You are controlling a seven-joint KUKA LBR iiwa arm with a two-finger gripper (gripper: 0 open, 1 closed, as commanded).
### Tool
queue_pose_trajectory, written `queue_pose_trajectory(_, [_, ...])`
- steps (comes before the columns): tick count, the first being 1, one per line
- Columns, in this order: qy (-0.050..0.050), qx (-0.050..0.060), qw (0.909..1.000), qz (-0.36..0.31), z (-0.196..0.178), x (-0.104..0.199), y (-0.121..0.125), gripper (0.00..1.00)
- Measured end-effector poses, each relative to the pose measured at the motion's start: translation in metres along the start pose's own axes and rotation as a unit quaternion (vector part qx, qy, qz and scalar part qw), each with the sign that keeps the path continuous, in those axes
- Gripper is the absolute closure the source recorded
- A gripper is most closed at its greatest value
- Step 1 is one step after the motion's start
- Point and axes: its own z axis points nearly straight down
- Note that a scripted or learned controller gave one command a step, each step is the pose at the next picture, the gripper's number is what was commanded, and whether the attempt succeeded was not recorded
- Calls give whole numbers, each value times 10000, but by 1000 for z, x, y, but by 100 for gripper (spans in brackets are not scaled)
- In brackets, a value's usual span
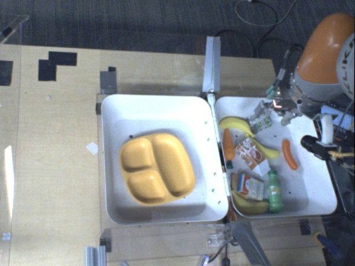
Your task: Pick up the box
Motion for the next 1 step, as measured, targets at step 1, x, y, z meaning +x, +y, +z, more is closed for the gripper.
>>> queue_pose_trajectory(1, [-15, -191, 9986, 484, 101, -23, -38, 0])
